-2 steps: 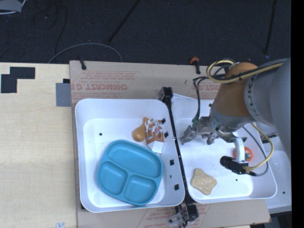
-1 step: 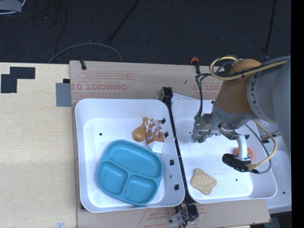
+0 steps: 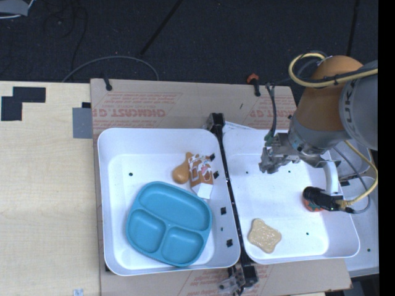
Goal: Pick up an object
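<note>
Nearest you, in the right bin (image 3: pixel 343 244), a pale tan piece shaped like a slice of toast (image 3: pixel 265 235) lies flat close to the near wall, toward the bin's left side and apart from everything else. Across the black divider (image 3: pixel 226 190) that runs between the two bins, the left bin (image 3: pixel 110 184) holds a blue three-compartment plate (image 3: pixel 168 224), which lies slightly askew and takes up most of the near half of that bin. Just beyond the plate's far edge you will find a small orange-brown pear-shaped toy (image 3: pixel 181 172), and touching its right side a brown-and-white figure (image 3: pixel 200 169) with a white scrap under it, close to the divider. Farther back in the right bin, the hand (image 3: pixel 269 164) hangs over the bare white floor near the far left part of that bin, well apart from the toast piece and with nothing visibly in its hold. From this slant you cannot tell how far the hand is open. The grey arm (image 3: pixel 361 113) with its orange band (image 3: pixel 324 100) comes in from the right above it. Both bins sit on a sheet of brown printed cardboard (image 3: pixel 160 106), which lies on the light wooden table (image 3: pixel 43 190). Beyond the table's far edge there is dark floor with loose black cables (image 3: pixel 163 23).
</note>
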